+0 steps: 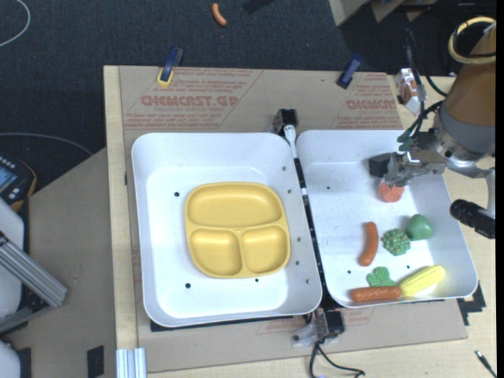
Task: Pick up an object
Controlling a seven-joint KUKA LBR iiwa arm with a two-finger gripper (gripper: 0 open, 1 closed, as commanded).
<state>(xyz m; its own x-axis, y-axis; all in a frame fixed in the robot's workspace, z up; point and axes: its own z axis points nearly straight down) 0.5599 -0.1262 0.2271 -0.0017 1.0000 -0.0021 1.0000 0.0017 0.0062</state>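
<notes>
At the near edge of the right bin (465, 278) we see a hot dog (376, 294), touching a corn cob (423, 279) and a small green piece (379, 276). A little farther lie a sausage (368, 243), a broccoli (395, 242) and a green pepper (420, 227). Farther still, the hand (398, 172) is just above a red piece (390, 190); we cannot tell if it grasps it. The left bin (150, 211) holds a yellow tray (236, 228).

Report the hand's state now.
Hand: over the right bin, directly above a small orange-red toy; open or shut, and any grip on it, cannot be told.
</notes>
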